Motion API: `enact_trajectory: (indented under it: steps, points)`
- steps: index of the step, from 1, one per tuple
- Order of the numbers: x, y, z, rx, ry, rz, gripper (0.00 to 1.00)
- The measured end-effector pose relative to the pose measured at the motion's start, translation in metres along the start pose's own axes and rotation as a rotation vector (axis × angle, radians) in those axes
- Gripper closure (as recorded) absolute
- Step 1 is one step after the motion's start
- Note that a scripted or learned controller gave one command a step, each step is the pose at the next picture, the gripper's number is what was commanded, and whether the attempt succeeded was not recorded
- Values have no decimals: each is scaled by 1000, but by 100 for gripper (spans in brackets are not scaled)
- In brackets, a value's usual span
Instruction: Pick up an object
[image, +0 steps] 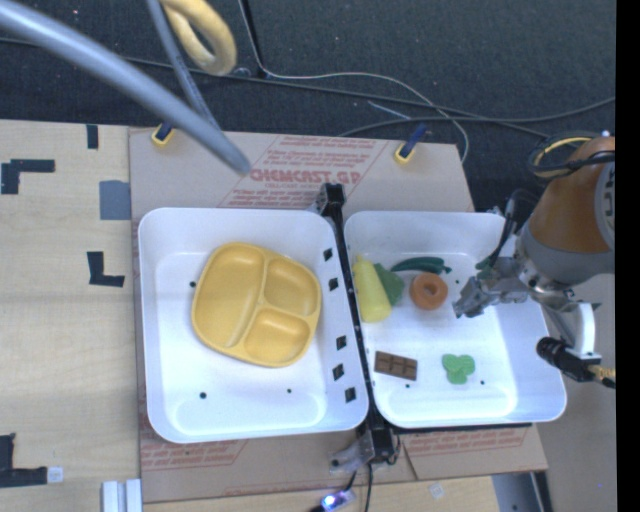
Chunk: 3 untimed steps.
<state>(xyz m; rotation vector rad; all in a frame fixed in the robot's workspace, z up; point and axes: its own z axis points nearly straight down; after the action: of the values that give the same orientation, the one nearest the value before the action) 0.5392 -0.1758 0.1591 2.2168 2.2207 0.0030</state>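
In the right bin (520, 395) lie a yellow corn-like piece (371, 290), a dark green pepper (420, 265), an orange ring (430, 292), a brown chocolate bar (395, 366) and a small green leafy piece (459, 368). My gripper (473, 303) hangs low over the bin's right half, just right of the orange ring, with nothing visible between its tips. The arm's orange band (572, 210) rises behind it at the right edge.
The left bin (165, 300) holds a yellow sectioned plate (256, 303). A black clip divider (343, 300) runs between the bins. Cables and a grey pole (110, 70) cross the dark area at the back.
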Motion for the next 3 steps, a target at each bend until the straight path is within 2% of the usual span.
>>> enact_trajectory:
  steps: [1,2,3]
  points:
    - [0,1,-53,0,0,0,100]
    - [57,3,-44,6,2,-4,100]
    - [118,8,-55,4,3,-6,100]
